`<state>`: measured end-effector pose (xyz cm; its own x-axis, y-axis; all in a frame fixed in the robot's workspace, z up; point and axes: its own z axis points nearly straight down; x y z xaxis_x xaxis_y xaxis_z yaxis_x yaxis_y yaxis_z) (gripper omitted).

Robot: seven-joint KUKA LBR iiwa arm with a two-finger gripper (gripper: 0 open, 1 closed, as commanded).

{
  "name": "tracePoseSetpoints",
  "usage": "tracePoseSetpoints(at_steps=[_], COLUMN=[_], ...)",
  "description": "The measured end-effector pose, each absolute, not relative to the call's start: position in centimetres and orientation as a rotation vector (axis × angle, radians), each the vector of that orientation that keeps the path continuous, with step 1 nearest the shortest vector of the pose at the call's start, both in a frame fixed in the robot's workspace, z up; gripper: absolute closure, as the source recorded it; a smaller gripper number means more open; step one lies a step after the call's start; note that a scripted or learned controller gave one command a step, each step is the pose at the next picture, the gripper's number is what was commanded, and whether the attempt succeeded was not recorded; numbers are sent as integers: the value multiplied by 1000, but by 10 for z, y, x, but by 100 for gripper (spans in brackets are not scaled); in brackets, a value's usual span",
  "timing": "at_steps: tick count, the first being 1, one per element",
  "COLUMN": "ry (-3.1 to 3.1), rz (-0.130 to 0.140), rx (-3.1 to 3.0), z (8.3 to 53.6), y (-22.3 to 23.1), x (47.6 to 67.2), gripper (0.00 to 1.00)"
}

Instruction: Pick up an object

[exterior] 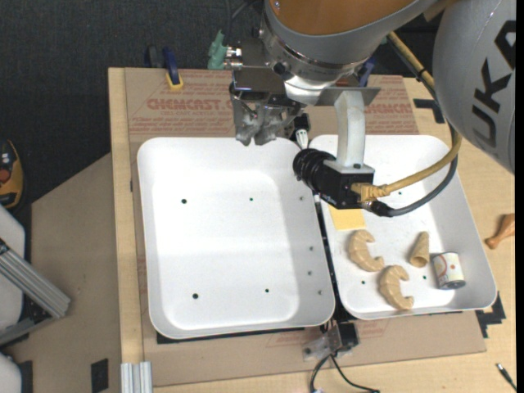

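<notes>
The right bin (467, 219) holds several small objects near its front. A flat yellow square (348, 219) lies by the inner wall. In front of it are two tan croissant-shaped pieces (364, 250) (395, 286), a small tan cone (419, 249) and a short white cylinder with a red mark (448, 270). My gripper (262, 128) hangs over the far rim of the left bin (155, 219), well away from those objects. I see nothing in it. A black fitting with a brass hose (332, 180) juts from the wrist over the divide between the bins.
Both bins sit on a brown board (123, 137). A blue clamp (172, 70) and a green clamp (217, 51) stand at the board's far edge. The big grey arm body (479, 64) covers the upper right. A tan object (501, 232) pokes in at the right.
</notes>
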<state>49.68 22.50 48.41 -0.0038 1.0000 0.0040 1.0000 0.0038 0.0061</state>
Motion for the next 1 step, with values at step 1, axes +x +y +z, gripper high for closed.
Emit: tracePoseSetpoints(at_steps=[1], ry=[2225], rz=[-29], rx=[2227], z=[297], y=[224], x=[476], gripper=[100])
